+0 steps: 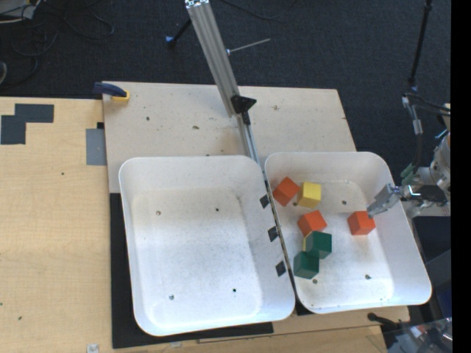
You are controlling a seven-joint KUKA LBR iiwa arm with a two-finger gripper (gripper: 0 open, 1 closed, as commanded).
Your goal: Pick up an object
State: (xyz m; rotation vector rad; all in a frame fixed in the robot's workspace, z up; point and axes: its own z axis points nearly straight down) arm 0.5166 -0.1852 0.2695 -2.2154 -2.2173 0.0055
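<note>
The approach step is judged to be in hand: the gripper [384, 201] is seen at the right side of the right bin [412, 256], reaching in over its right wall, with nothing shown between the fingers. Whether the fingers are open or closed cannot be told, since they appear small and blurred at that edge.

The nearest candidate is taken to be the lone orange cube [360, 223], which lies on the bin floor just beside the gripper tip, slightly to the near left of it, and well apart from the other blocks. For the next move, the gripper would need to be brought over this cube, lowered with the fingers spread to either side, and closed.

Open room is found around that cube on its left and near sides; the right wall of the bin rises close on its right, so little clearance is left there. Further left a cluster is seen: an orange cube [286, 191] and a yellow cube [310, 193] at the far side, another orange cube [312, 222] touching two green blocks [312, 252] nearer. The left bin [132, 197] lies beyond the shared rim on the worktop [176, 116].
</note>
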